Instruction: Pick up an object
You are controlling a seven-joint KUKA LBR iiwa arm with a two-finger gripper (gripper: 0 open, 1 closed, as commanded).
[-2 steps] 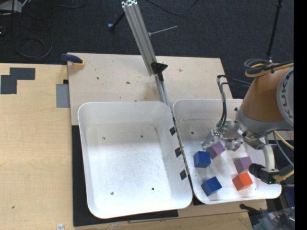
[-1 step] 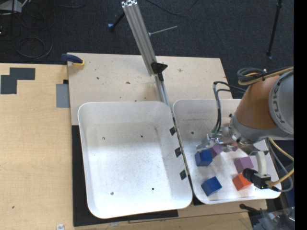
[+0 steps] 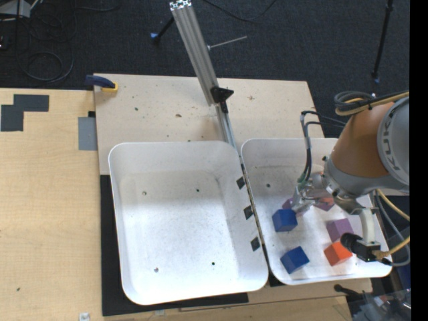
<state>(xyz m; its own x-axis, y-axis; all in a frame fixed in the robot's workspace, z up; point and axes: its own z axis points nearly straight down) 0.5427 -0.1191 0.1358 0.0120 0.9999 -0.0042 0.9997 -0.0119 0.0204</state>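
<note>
In the right bin [image 3: 267, 156] lie two blue cubes: one [image 3: 284, 220] near the middle and a second [image 3: 294, 259] toward the front. A purple block [image 3: 340, 229] and an orange-red cube [image 3: 338, 253] sit at the bin's right side. Another purple piece [image 3: 324, 204] shows partly under the arm. My gripper [image 3: 301, 202] hangs low inside the right bin, just up and right of the upper blue cube, its tips close to it. The grey and orange arm hides much of the gripper.
The left bin [image 3: 134, 159] stands beside the right one, with black clips [image 3: 248, 212] along the shared edge. A slanted aluminium post [image 3: 200, 52] rises behind the bins. Cables [image 3: 309, 139] run beside the arm.
</note>
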